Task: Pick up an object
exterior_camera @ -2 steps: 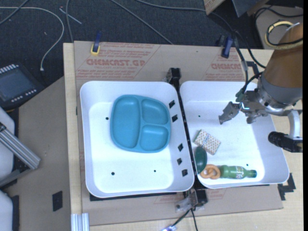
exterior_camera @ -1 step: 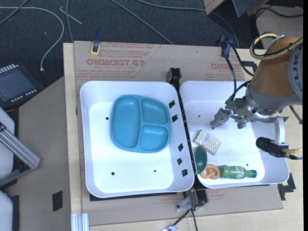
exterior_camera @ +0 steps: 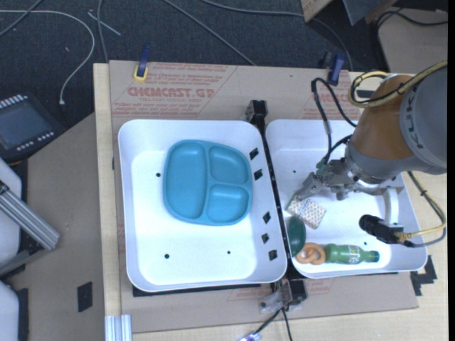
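claw (exterior_camera: pixel 307 190): low in right bin (exterior_camera: pixel 298 148), can't tell if wide or shut | silver packet (exterior_camera: pixel 307 210): just under claw | green bottle (exterior_camera: pixel 348 253): front edge | blue tray (exterior_camera: pixel 207 182): left bin (exterior_camera: pixel 135 190)

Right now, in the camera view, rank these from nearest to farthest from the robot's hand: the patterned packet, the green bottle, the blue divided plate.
Measured from the hand:
1. Patterned packet, in the right bin just below the hand.
2. Green bottle, along the right bin's near edge.
3. Blue divided plate, over in the left bin.
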